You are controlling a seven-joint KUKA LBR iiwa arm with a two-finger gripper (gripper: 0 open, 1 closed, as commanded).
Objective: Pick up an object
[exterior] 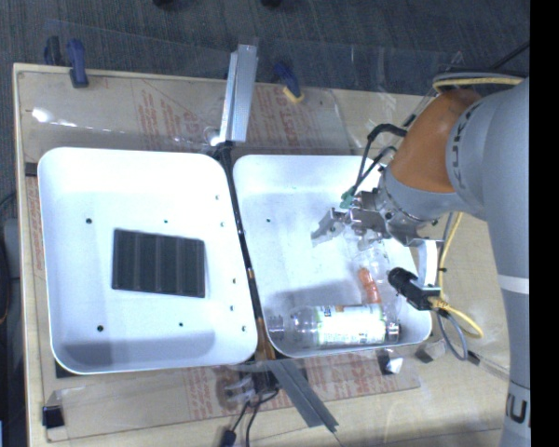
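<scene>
Gripper [340, 222] hovers over right bin [279, 180]; grip state unclear. Clear bottle [340, 326] lies against near wall. Risk: slick, round bottle rolls, slips from pinch.

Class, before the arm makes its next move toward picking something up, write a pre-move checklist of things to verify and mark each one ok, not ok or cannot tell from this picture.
1. Gripper over the right bin: ok, it hangs above the bin's upper middle.
2. A target within the bin: ok, a clear plastic bottle lies on its side along the near wall.
3. Gripper lined up with the bottle: not ok, the bottle lies nearer the bin's front edge than the gripper.
4. Object already held: cannot tell.
5. Small orange item beside the gripper: cannot tell what it is.
6. Left bin holds a dark ribbed panel: ok, apart from the arm.
</scene>
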